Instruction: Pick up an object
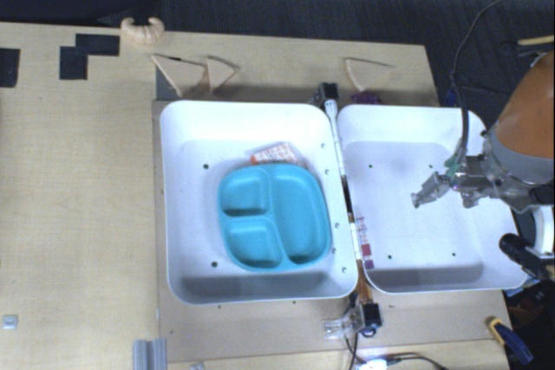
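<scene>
One gripper hovering over the right bin, grasp unclear, two bins sitting abreast, one blue tray lying in the left bin, one packet peeking behind it

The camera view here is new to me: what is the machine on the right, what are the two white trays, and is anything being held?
This single picture comes from one camera fixed above a pale wooden bench, looking down at a slant. The machine coming in from the picture's right is a grey robot arm with an orange band above its wrist. At its tip is a two-finger metal gripper, poised over the right shallow white bin. Nothing shows between its fingers, so it holds nothing.

The left shallow white bin holds a light blue plastic plate with three compartments, lying flat. Behind its far edge peeks a small red-and-white packet, partly hidden by the plate. The gripper is well apart from both.
</scene>
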Controlling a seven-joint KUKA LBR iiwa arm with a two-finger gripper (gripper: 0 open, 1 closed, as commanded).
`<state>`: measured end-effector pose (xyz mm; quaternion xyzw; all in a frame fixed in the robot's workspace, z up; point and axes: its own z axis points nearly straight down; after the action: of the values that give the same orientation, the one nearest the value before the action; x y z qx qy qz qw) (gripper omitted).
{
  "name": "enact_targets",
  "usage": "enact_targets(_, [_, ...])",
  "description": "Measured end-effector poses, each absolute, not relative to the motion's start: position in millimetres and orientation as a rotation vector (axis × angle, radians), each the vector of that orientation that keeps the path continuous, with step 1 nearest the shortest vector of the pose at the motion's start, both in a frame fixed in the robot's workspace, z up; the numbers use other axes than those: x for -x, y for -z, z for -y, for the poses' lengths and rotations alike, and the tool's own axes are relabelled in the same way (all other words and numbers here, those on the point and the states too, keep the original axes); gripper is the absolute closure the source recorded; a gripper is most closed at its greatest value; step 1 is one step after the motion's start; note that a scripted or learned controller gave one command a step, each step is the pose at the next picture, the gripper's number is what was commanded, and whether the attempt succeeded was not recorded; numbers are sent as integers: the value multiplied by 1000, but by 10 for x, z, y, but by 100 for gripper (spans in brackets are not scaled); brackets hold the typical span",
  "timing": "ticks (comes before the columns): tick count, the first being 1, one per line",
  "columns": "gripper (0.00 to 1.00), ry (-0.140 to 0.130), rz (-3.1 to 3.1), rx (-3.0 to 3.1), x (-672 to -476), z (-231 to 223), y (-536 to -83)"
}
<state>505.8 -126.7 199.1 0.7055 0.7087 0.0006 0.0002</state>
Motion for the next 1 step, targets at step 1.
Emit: enact_targets(1, [0,-5,-2225,-2214,-5214,772,-2754])
